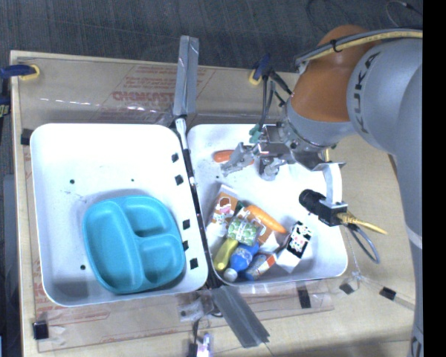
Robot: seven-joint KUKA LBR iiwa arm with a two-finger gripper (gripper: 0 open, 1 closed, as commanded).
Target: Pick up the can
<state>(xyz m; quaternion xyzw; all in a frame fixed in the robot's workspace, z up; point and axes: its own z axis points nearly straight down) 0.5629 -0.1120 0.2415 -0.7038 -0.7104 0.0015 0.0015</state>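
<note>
Can: short, with a green patterned label [244, 231], lying on its side in the right bin [282, 192], in the heap at the near left corner; ends hard to make out.
Touching the can: orange carrot-shaped piece [269, 218] along its right side, small pale packet [223, 210] just beyond it, blue-capped bottle [241, 259] and yellow piece [223, 253] pressed against its near side.
Further in the heap: white carton with black spots [298, 242], to the right, just beside the carrot-shaped piece.
Apart from the heap: small orange-red piece [223, 155] near the far left wall of the same bin.
End effector [254, 157]: over the far part of the right bin, just right of the orange-red piece, well apart from the can; nothing seen in it; open or closed cannot be told from this angle.
Left bin [67, 162]: blue divided tray [134, 240] in its near half.
Open room: bare white floor in the middle and far right of the right bin, between end effector and heap.
Edges: can close to the wall shared by the two bins; table [97, 88] visible around both.
</note>
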